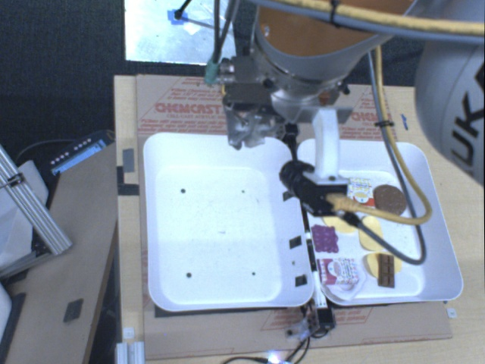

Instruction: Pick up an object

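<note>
Gripper: The gripper (245,133) hung over the far edge of the left bin (163,203), near that bin's far right corner. I could not tell if it was open or shut. I saw no thing held in it.

Why it was there: The floor of the left bin under it was bare and white. I think it was high up and off to the side, so it was not yet ready to grab.

Right bin: All the things to pick lay in the right bin (433,226), next to the left one.

Nearest things: A white packet with orange and red print (361,189) lay near the middle of the right bin. A round brown disc (391,198) sat just beside it, toward the right edge.

Farther things: A purple piece (325,238) lay by the left edge. Two yellow pieces (370,235) lay near the middle. A small brown bar (386,270) rested on the nearer yellow one. A white packet with red print (341,271) sat in the near left corner.

Why that mattered: The things lay close together, some touching. A grab could bump a neighbour. The brown disc had more room on its right side, so I think it was an easier pick.

Task so far: Nothing was picked up yet.
</note>
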Robot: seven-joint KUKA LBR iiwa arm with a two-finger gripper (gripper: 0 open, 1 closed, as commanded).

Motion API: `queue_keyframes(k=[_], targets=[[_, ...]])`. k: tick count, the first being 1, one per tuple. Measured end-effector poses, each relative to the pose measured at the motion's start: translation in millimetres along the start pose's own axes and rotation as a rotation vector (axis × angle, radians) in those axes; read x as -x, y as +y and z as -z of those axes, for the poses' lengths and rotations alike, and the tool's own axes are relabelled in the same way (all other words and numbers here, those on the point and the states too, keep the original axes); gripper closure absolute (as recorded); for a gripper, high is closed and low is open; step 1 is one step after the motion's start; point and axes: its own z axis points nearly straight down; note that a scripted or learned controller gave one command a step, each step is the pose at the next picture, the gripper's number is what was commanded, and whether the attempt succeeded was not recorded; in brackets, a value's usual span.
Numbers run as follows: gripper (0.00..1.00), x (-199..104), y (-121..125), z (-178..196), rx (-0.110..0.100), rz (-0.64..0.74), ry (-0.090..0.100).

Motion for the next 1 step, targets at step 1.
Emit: queue_keyframes(k=[1], targets=[[1.00, -0.3, -0.1, 33.0, -0.002, 0.001, -0.001]])
